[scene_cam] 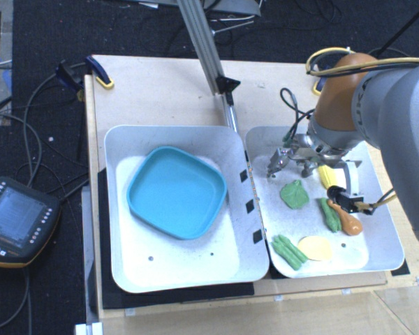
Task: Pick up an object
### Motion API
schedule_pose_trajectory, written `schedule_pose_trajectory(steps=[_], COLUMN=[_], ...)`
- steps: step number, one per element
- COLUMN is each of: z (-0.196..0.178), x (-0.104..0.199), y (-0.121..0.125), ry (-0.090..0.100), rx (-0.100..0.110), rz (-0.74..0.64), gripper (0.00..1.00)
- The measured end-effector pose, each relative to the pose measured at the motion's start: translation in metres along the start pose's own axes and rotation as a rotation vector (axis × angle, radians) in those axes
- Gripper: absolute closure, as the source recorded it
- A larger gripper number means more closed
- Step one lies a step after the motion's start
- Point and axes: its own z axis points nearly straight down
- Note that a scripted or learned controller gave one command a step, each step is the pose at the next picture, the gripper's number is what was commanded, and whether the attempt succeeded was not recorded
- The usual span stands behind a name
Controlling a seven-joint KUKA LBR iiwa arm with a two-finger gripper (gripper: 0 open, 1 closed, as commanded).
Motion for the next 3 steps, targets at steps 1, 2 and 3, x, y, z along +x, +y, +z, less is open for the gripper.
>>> schedule_pose_trajectory(steps=[1, 2, 3], z=[-0.013, -0.056, -0.098], x=[0.000, -0.002, -0.002], y=[0.001, -0.001, -0.002], ry=[-0.001, -0.001, -0.001], rx=[-0.005, -0.007, -0.007], rz=[0.000, 0.000, 0.000], gripper=[1.00, 1.00, 1.00])
